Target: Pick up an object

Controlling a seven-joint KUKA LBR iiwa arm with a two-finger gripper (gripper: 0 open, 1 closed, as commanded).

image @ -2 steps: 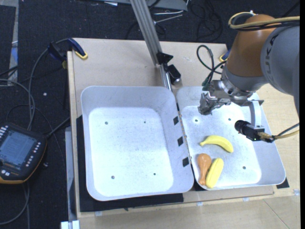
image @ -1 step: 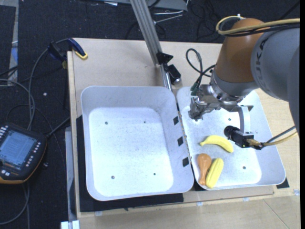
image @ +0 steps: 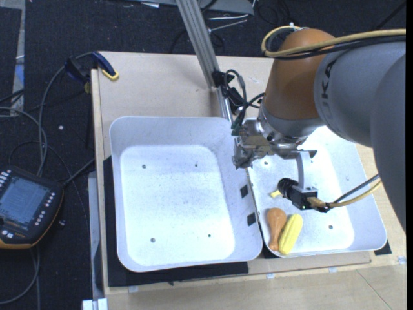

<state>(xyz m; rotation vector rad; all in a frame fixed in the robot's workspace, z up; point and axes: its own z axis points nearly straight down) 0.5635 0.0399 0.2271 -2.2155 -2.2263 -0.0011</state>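
An orange pear-shaped object [image: 275, 227] and a yellow corn-like object [image: 290, 232] lie side by side, touching, at the front left of the right bin [image: 342, 237]. My gripper [image: 245, 154] hangs over the left rim of that bin, near the wall shared with the left bin. It sits well behind both objects and apart from them. The grey wrist and the orange band [image: 293, 76] cover the back of the right bin.
The left bin [image: 129, 134] lies beside the right one. A black plug with a yellow tip [image: 293, 193] on a yellow cable hangs over the right bin, just behind the objects. A slanted metal rail [image: 200, 37] rises behind the bins.
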